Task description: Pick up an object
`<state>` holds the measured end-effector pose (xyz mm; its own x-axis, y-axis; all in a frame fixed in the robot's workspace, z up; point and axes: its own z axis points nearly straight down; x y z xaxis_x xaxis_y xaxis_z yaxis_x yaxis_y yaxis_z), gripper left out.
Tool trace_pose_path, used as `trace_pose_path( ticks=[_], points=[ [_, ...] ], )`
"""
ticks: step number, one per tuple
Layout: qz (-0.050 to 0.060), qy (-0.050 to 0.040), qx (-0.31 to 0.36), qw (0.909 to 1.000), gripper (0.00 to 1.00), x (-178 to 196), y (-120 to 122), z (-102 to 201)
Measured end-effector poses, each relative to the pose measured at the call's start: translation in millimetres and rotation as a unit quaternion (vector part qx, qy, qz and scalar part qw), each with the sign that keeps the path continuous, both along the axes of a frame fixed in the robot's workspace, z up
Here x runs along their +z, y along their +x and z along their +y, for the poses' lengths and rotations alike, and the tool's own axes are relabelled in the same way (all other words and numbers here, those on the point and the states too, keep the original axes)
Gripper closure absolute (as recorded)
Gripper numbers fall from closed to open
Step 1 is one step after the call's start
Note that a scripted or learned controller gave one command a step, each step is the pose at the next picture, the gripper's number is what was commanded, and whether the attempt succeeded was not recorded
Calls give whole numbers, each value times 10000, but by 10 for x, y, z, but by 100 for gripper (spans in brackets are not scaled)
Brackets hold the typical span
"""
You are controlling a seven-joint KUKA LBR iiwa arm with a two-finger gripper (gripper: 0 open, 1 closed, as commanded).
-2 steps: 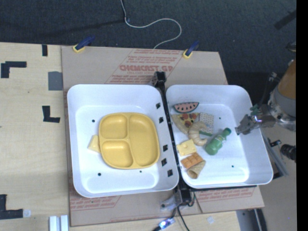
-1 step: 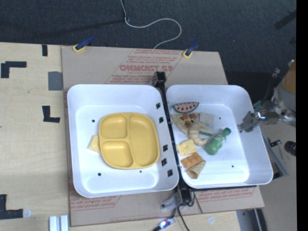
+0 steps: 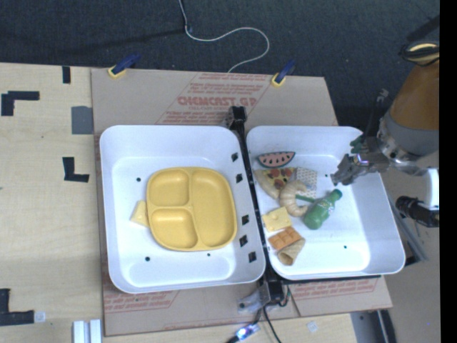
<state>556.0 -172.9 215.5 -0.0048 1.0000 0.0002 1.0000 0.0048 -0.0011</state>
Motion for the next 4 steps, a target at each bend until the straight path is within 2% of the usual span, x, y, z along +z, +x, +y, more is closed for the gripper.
trace_pose_path(
  ticks=[1, 2, 3, 4],
  points=[
    [-2, 5, 10, 10000, 100, -70, 293, 487],
    [-9, 1, 1, 10000, 100, -75, 626, 825],
    [-10, 6, 9, 10000, 100, 30, 859, 1314],
    [-7, 0, -11, 10000, 100, 176, 946, 1286]
  ],
)
